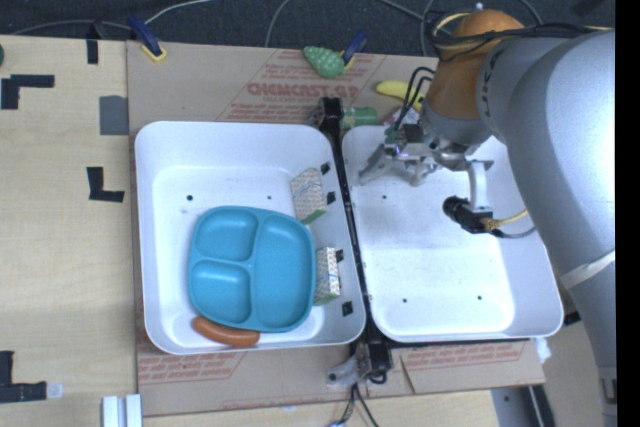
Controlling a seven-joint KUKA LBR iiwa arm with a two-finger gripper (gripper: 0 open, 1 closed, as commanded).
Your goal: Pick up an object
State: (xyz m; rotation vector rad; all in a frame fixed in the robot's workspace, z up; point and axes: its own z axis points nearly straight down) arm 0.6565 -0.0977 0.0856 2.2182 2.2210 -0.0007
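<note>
My gripper [398, 167] hangs low over the back left corner of the right bin [440, 305], open, with nothing between its fingers. The left bin [160, 215] holds a blue divided plate [250, 267], with an orange sausage [225, 332] against the plate's front edge. A speckled sponge piece [308, 189] lies behind the plate near the divider. A second speckled piece [328, 273] lies at the plate's right side. All of these objects lie left of the gripper, across the wall between the bins.
A green object [325, 61] and a yellow banana-like piece [393, 89] lie on the cardboard behind the bins. The grey arm [560, 115] covers the right bin's back right part. A black cable fitting [468, 213] hangs over the right bin.
</note>
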